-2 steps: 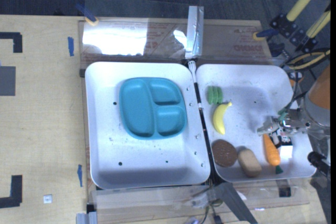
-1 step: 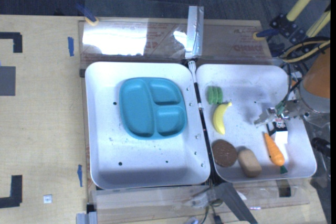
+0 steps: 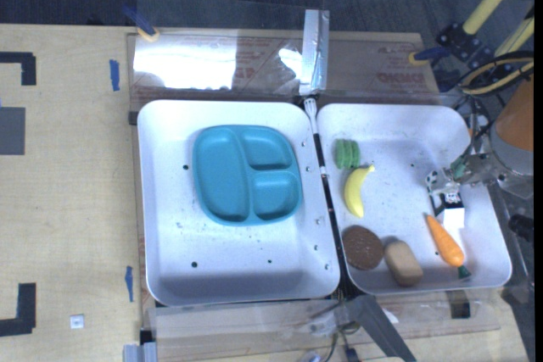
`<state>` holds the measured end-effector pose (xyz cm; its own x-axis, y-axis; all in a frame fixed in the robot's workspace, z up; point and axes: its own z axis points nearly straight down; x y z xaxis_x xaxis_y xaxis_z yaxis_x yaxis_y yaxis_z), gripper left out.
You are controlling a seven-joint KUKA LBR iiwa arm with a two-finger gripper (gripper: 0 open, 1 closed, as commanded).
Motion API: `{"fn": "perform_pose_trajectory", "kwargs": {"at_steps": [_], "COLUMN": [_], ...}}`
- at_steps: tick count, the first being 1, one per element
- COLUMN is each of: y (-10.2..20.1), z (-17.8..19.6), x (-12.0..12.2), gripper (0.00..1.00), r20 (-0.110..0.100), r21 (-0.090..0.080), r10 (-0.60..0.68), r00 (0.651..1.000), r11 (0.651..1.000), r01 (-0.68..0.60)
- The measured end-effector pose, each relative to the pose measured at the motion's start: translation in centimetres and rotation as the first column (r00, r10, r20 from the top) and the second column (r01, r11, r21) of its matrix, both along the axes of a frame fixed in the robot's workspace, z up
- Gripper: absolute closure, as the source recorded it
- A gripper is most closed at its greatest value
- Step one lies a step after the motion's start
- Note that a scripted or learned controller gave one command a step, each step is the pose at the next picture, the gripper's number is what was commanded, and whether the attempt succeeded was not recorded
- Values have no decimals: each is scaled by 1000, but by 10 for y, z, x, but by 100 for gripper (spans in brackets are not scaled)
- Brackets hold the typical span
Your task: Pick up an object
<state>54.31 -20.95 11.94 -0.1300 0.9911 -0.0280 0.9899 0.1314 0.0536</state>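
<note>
Pale wooden bench (image 3: 59, 208) carries two shallow white bins side by side, with dark carpet beyond.

Gripper (image 3: 448, 197) sits low at the right edge of the right bin (image 3: 399, 127); whether it is wide or narrow I cannot tell, and nothing is seen held.

Risks, judged: the carrot (image 3: 445, 240) — nearest candidate, near the bin's lower right corner — lies close to the right wall, so a descent could strike the wall or roll the carrot aside. Smooth, rounded toys may slip out on lift.

Right bin: green vegetable piece (image 3: 346, 153) and banana (image 3: 356, 190) along the left edge; brown round disc (image 3: 364, 247) and tan potato-like lump (image 3: 405, 260) touching, along the lower edge.

Left bin (image 3: 161, 225): a blue divided plate (image 3: 247, 174) toward the upper middle — compartments bare.
</note>
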Motion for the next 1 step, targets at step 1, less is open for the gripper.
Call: {"fn": "perform_pose_trajectory", "kwargs": {"at_steps": [1], "y": [114], "z": [35], "x": [-62], "gripper": [100], "r20": [-60], "r21": [25], "r10": [162], "r00": [985], "r11": [987], "r01": [-161]}}
